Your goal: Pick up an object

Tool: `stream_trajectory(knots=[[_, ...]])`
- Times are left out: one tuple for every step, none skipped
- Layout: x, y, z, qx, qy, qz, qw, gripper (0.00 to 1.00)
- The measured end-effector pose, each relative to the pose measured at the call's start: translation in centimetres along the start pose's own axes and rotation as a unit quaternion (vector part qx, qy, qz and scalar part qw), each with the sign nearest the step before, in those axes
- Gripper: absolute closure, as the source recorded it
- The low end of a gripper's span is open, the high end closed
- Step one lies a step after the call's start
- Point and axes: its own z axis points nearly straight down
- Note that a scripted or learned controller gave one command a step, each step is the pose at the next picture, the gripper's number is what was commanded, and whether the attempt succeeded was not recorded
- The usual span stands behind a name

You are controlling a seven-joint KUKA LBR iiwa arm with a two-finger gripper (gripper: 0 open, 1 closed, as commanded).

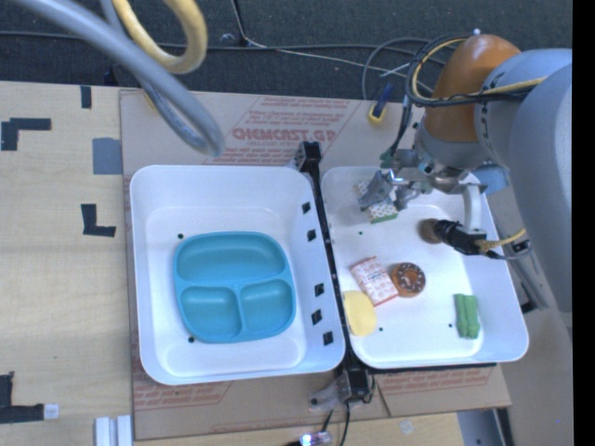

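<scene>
- Over the far part of the right bin [507, 347], the gripper [379, 196] hangs at the end of the grey arm [530, 110]; the arm enters from the right edge of the view, and its orange band [469, 68] sits above the wrist.
- Gripper state: how far it is open cannot be told; a small green-and-white packet [382, 212] shows at the tip, touching or just under it; whether the packet is gripped cannot be told.
- Nearer the camera than the gripper, on the floor of the same bin, lies a red-and-white packet [373, 280]; a brown doughnut [407, 279] touches that packet's right edge.
- Further toward the camera, at the bin's left wall, lies a yellow lemon-shaped item [360, 313]; it sits just beside the red-and-white packet.
- To the right of the gripper and toward the camera, near the bin's right wall, lies a green block [467, 315]; it is well apart from the doughnut.
- To the left of the gripper, across the divider, stands the left bin [149, 203]; it holds a blue tray [233, 284] with three compartments, lying flat.
</scene>
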Motion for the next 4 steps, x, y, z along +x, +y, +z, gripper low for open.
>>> stream_trajectory(knots=[[0.1, 0.1, -6.4, -0.001, 0.0, 0.0, 1.0, 1.0], [0.1, 0.1, -11.6, 0.0, 0.0, 0.0, 1.0, 1.0], [4.2, -2.7, -9.8, 0.004, 0.0, -0.001, 1.0, 1.0], [9.4, -5.8, -9.0, 0.004, 0.0, -0.001, 1.0, 1.0]])
